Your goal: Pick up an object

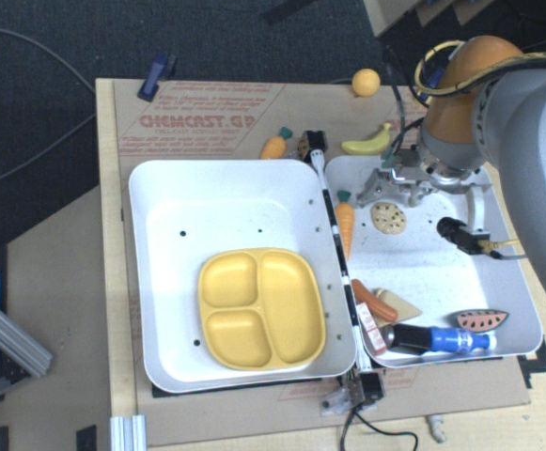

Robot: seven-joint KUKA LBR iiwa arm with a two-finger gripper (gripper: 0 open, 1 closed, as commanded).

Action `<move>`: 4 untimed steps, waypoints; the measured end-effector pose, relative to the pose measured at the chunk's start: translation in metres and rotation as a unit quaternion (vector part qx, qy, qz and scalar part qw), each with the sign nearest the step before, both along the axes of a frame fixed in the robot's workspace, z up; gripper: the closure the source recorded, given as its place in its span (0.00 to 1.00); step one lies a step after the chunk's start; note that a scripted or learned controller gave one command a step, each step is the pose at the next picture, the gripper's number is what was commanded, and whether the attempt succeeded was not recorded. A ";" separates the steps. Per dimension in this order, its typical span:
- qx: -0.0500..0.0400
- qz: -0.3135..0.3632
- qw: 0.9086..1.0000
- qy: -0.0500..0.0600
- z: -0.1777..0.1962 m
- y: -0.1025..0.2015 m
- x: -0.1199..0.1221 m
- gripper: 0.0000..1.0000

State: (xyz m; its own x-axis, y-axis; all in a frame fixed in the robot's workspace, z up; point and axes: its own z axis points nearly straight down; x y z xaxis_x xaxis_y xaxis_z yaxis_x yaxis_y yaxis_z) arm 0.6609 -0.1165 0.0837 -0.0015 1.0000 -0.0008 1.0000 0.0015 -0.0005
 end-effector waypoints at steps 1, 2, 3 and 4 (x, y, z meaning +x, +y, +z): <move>-0.002 -0.002 1.000 -0.003 0.003 0.017 -0.027 0.00; -0.002 -0.001 1.000 -0.002 0.003 0.016 -0.029 0.00; -0.002 -0.002 1.000 -0.002 0.003 0.017 -0.030 0.00; 0.000 0.000 1.000 -0.001 0.001 0.017 -0.012 0.00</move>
